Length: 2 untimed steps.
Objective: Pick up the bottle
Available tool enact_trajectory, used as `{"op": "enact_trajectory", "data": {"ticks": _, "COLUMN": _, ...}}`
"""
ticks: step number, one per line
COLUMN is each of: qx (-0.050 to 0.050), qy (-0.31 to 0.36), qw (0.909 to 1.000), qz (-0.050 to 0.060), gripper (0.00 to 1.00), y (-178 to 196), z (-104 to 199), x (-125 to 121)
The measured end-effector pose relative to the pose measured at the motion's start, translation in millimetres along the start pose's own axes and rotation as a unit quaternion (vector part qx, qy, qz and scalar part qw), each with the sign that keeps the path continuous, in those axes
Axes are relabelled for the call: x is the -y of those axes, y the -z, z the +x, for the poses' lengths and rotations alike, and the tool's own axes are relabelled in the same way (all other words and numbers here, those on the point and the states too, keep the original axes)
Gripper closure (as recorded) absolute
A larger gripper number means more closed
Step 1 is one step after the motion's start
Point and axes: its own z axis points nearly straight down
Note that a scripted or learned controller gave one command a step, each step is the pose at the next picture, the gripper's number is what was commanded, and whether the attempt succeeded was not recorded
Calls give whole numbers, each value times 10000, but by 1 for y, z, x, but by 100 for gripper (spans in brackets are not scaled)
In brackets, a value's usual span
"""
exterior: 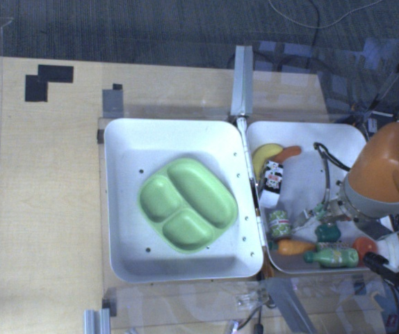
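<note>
The gripper (322, 214) hangs low in the right bin (349, 134), jaw state impossible to tell. The green bottle (333, 257) lies on its side against the near wall; grasping across its body looks wisest.

Carrot (295, 246) and tomato (363, 244) crowd the bottle (333, 257).

arm (387, 172) cut off at right edge, jaws too blurred to read, right bin (338, 134) part hidden
</note>
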Motion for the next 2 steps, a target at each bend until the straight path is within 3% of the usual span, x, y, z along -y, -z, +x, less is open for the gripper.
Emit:
{"op": "enact_trajectory", "data": {"ticks": 1, "qx": 2, "qy": -433, "qw": 9991, "qz": 18, "gripper": 0, "y": -1, "z": -54, "x": 14}}
{"op": "enact_trajectory", "data": {"ticks": 2, "qx": 31, "qy": -416, "qw": 9991, "qz": -46, "gripper": 100, "y": 13, "z": -54, "x": 8}}
